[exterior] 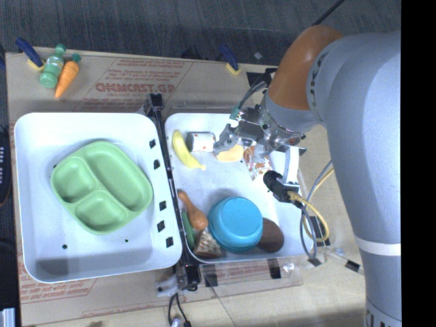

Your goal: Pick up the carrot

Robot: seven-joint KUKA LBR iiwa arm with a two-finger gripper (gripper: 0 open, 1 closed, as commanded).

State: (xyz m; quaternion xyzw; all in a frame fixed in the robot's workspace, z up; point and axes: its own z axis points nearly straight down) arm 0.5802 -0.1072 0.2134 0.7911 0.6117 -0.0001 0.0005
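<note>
An orange carrot (193,214) lies in the right bin (225,123) by its left wall, just left of the blue bowl (236,224). It is tilted, with its green end down toward the bin's front corner. My gripper (240,147) hangs over the back half of the same bin, above a pale orange piece (230,155) and well behind the carrot. Nothing shows in its grasp. A second toy carrot (66,78) rests outside the bins on the cardboard at the far left back.
A yellow banana (184,149) and a small white can (201,142) sit left of the gripper. A brown round item (272,235) lies right of the bowl. The left bin (34,182) holds a green divided plate (101,186). A green bottle (50,70) lies beside the outer carrot.
</note>
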